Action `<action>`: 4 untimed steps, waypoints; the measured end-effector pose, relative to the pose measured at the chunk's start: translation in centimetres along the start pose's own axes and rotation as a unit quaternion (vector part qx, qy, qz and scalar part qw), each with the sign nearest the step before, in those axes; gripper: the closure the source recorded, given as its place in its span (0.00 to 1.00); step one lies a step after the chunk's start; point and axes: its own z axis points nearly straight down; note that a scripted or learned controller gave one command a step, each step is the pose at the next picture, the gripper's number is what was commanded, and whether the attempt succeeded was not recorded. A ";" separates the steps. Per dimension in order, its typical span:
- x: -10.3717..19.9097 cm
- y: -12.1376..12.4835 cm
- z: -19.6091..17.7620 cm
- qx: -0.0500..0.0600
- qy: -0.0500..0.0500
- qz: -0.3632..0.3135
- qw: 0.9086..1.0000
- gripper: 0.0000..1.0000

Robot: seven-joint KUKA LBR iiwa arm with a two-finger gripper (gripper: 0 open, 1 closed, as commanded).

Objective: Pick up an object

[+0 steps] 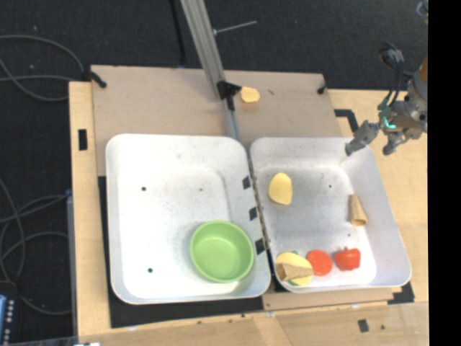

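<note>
Green bowl (pixel 222 251) sits nearest, at the near edge of the left bin (pixel 144 164), toward its near right corner.
Left to right from there: right bin (pixel 382 193) holds a yellow lemon-like piece (pixel 281 189) near its left wall, long axis roughly near-far, narrower end pointing to the far edge. Along the near edge sit a yellow-and-tan piece (pixel 294 268) in the near left corner, an orange-red round fruit (pixel 319 262) just beside it, then a red pepper-like piece (pixel 347 259), upright stem up. A tan cone-shaped piece (pixel 357 210) lies by the right wall, long axis near-far, slightly tilted. A small yellow item (pixel 250 94) lies on the bench beyond both bins. Gripper (pixel 374 140) hangs over the right bin's far right corner, fingers spread apart, nothing between them.
</note>
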 end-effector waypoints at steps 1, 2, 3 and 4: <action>0.4 -0.1 6.2 0.003 0.001 0.002 1.000 0.00; 0.5 -0.5 10.5 0.002 0.000 0.002 1.000 0.00; 1.3 -0.9 16.1 0.002 0.000 0.002 1.000 0.00; 1.2 -0.7 14.6 -0.001 0.001 0.003 1.000 1.00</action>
